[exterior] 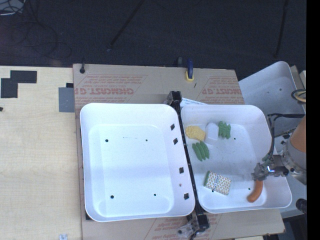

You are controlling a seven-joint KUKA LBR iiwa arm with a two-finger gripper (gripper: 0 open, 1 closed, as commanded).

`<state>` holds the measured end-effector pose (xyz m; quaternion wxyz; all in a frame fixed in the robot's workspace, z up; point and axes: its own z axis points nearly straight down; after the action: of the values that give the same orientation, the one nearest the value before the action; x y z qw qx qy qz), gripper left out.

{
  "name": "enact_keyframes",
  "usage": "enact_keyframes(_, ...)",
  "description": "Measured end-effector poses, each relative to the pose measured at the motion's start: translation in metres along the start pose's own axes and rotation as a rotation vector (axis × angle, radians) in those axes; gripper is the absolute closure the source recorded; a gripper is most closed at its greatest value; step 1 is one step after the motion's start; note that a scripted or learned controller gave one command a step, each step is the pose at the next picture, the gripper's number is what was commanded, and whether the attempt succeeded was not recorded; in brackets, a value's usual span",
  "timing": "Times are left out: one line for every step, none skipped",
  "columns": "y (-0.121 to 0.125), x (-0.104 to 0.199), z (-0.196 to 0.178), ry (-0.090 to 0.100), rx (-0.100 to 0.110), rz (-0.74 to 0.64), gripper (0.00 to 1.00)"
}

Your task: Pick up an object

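The end effector (264,172) hangs low over the right bin (240,115), near its right wall, just above the top end of an orange sausage-shaped piece (255,192) lying in the near right corner. Whether it is clenched or released I cannot tell from here. Farther left in that bin sit a patterned packet (218,183), a green bundle (200,150), a yellow piece (195,132) and another green piece (224,129). The left bin (100,115) stands alongside on the counter (35,149).

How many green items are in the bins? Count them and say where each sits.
2, both in the right bin: one green item near its back, beside a pale white piece; the other green item lies just below the yellow one.
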<state>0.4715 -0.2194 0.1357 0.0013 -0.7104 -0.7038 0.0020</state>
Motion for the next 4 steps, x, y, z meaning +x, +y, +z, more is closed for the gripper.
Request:
enact_keyframes(0.006, 0.019, -0.153, -0.004, -0.020, -0.012, 1.00)
enact_keyframes(0.008, 0.104, -0.254, 0.002, -0.015, -0.019, 1.00)
enact_keyframes(0.002, 0.186, -0.338, 0.003, -0.012, -0.019, 1.00)
enact_keyframes(0.000, 0.246, -0.406, 0.002, -0.010, -0.017, 1.00)
